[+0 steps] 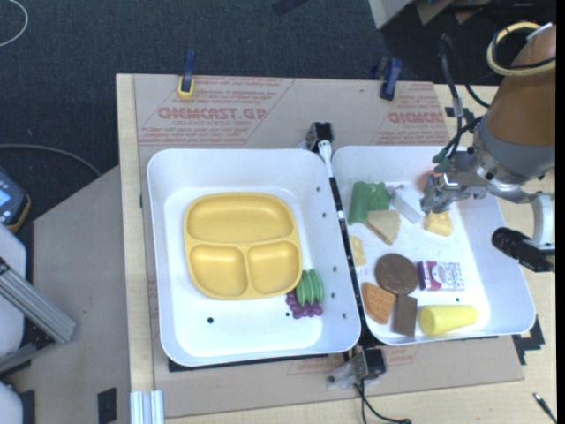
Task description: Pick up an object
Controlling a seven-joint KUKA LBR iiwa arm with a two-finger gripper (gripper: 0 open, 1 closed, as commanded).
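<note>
My gripper (pixel 435 201) is low over the back part of the right bin (pixel 508 281), at the end of the grey arm with its orange band. Right under its tip lies a small yellow block (pixel 440 226), which looks to be touching it or nearly so. A pale grey piece (pixel 407 207) lies just left of the gripper. Farther left are a cheese wedge (pixel 383 226) and a green leafy item (pixel 368 199). Nothing is visibly lifted off the bin floor.
The right bin's front half holds a brown round cookie (pixel 396 272), a purple-and-white packet (pixel 440 276), a yellow cylinder (pixel 448 318), an orange cracker (pixel 380 301) and a brown bar (pixel 404 314). In the left bin (pixel 168 237) are a yellow divided plate (pixel 243 241) and grapes (pixel 307 294).
</note>
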